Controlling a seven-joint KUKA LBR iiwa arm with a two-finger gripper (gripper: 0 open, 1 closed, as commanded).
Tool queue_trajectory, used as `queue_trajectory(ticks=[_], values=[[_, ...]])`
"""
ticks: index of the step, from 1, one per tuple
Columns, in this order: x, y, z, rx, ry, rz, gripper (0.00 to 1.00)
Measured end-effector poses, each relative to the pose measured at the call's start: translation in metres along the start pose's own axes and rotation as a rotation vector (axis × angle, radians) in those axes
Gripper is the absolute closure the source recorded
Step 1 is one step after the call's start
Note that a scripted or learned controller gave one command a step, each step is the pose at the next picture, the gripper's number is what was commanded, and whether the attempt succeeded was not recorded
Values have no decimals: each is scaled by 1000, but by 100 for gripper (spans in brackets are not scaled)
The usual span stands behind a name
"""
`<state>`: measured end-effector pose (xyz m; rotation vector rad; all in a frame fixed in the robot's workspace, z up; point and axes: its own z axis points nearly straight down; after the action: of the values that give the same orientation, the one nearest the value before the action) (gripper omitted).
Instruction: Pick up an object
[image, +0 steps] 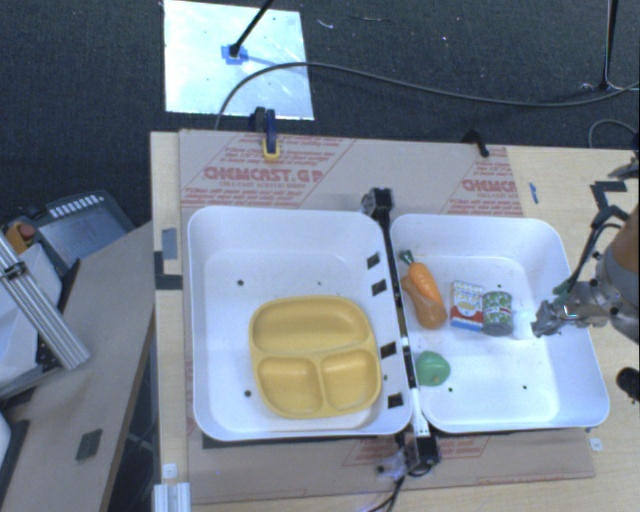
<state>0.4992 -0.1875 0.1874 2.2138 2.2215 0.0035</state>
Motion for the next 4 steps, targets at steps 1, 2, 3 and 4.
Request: queue_trajectory(ticks=[1,2,3,4], values=[[-5,2,-44,-2,-1,0,100],[48,9,-36,2,2,-4,100],[95,7,-43,3,4,-6,100],[147,1,-35,4,4,-6,100]])
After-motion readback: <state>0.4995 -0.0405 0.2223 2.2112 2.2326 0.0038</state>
